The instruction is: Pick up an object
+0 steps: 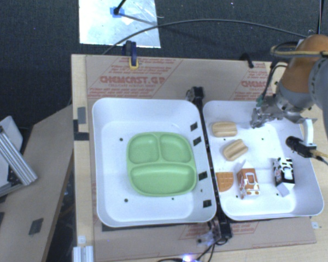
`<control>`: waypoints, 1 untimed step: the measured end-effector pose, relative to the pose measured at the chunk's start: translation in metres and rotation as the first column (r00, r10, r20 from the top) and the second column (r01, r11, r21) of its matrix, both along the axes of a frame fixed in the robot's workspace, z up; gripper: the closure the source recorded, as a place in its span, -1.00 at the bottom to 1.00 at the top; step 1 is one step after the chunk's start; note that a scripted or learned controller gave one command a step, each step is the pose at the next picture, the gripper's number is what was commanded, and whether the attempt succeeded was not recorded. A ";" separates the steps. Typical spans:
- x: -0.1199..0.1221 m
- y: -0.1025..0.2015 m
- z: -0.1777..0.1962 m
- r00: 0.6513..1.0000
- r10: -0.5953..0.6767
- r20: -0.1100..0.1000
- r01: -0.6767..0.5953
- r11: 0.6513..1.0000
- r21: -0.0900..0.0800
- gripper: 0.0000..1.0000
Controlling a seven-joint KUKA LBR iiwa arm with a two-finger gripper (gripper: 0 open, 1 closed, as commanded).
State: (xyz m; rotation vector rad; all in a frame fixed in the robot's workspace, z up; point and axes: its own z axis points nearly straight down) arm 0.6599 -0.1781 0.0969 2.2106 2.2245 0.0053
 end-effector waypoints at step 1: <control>-0.006 0.006 0.052 1.000 -0.002 0.000 0.002 1.000 0.000 1.00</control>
